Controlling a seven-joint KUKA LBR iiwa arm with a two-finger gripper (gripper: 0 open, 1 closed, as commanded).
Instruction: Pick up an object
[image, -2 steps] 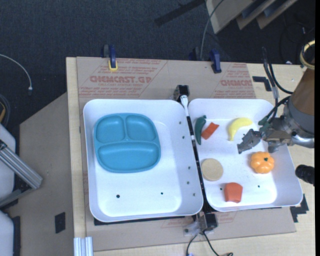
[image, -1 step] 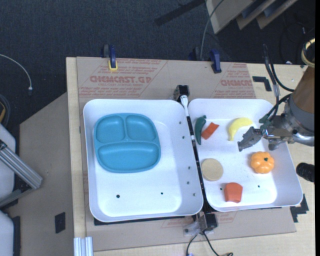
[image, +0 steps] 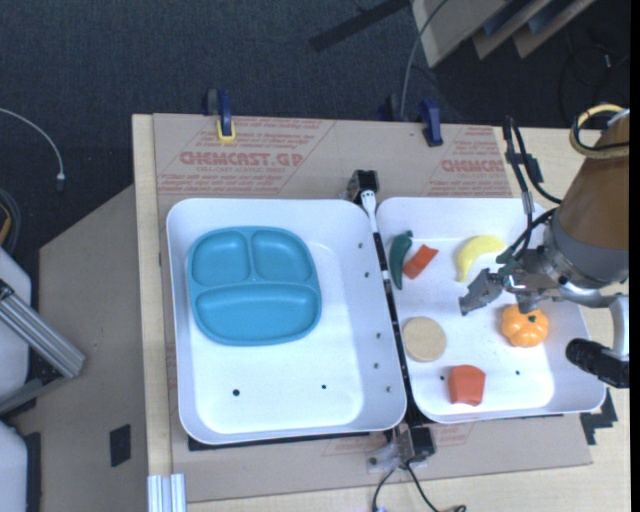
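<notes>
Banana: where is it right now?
The banana lies in the right bin, toward its far side, between the carrot on its left and the gripper, with the small pumpkin nearer the camera.

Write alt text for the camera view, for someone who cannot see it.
A robot arm's end effector hangs over the right bin, among a banana, a small pumpkin, a carrot, a round cracker and a red block. The left bin holds a blue divided plate.
</notes>
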